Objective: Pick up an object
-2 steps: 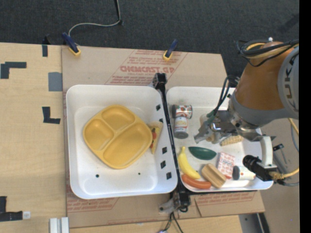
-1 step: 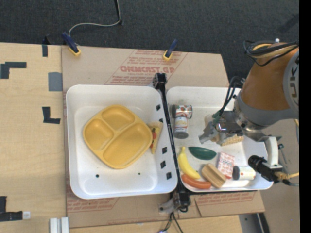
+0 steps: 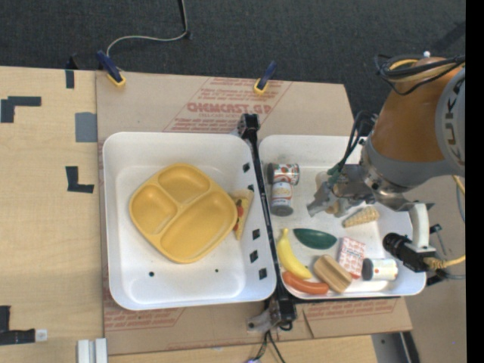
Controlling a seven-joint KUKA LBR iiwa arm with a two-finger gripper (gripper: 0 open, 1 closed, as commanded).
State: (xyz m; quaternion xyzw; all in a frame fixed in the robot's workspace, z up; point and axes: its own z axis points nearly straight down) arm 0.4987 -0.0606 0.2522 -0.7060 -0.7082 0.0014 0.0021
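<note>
My gripper (image 3: 324, 203) hangs over the middle of the right bin (image 3: 318, 144), its fingers (image 3: 313, 206) slightly apart and pointing down-left, with nothing between them. Just left of it are a red-labelled can (image 3: 286, 174) and a grey can (image 3: 281, 201). Below it lies a dark green leaf-shaped piece (image 3: 314, 238). A waffle cone (image 3: 360, 217) lies at its right. Along the bin's front lie a banana (image 3: 290, 254), a red sausage (image 3: 306, 284), a bread roll (image 3: 333, 272), a pink packet (image 3: 350, 254) and a white bottle (image 3: 380, 269).
The left bin (image 3: 121, 263) holds a yellow divided plate (image 3: 181, 212) and a small yellow-and-red item (image 3: 242, 212) by the dividing wall. A black clamp bar (image 3: 257, 195) runs between the bins. The arm's orange body (image 3: 412, 134) overhangs the right bin's far right.
</note>
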